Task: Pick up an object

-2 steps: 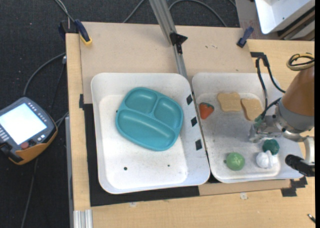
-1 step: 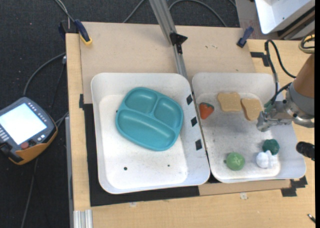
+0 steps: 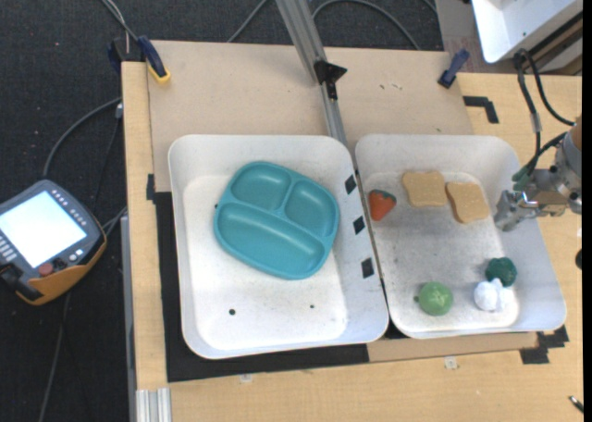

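A wooden bench [image 3: 240, 96] sits on dark carpet strewn with cables, a teach pendant [image 3: 42, 240] at the frame's left. The left bin [image 3: 199, 318] holds a teal divided plate [image 3: 276, 219]. The right bin [image 3: 541, 291] holds two toast slices [image 3: 446, 194], a strawberry [image 3: 381, 204], a green ball [image 3: 434, 298], and broccoli [image 3: 500, 271]. The gripper [image 3: 511, 209] hovers at the right bin's right edge; its grip state cannot be told.

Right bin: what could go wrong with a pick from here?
1. The claw sits over the right bin's wall, so a descent may clip the rim.
2. The two bread slices lie close together; grabbing one may push the other.
3. The green ball could roll away.
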Controlling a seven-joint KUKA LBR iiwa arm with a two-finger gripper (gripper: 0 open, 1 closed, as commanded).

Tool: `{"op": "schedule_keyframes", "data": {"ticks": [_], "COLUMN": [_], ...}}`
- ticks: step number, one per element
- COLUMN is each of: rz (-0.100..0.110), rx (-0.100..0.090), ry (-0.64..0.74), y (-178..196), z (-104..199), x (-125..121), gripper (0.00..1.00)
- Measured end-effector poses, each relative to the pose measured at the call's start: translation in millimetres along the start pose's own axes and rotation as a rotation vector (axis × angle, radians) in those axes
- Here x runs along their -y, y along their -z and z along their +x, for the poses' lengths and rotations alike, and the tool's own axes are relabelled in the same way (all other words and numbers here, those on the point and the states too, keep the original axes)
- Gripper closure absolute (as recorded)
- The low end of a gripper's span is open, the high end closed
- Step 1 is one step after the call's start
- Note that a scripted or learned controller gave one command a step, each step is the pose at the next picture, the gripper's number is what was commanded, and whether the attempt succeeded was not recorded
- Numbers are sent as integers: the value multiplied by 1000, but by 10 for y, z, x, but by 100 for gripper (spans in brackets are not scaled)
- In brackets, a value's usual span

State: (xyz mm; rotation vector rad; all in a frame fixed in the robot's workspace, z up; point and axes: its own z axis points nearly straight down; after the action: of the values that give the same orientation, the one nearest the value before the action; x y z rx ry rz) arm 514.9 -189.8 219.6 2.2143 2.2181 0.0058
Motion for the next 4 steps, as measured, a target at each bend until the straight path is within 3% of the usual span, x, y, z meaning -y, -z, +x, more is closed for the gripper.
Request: {"op": "schedule_keyframes", "data": {"ticks": [1,3,4], "rz": [3,5,6], "rx": [-1,-4,-4], "ry": [0,6,6], "y": [173,293,163], "z": [-2,1024,1597], "x": [-13,-449,-656], "gripper": [100,100,100]}}
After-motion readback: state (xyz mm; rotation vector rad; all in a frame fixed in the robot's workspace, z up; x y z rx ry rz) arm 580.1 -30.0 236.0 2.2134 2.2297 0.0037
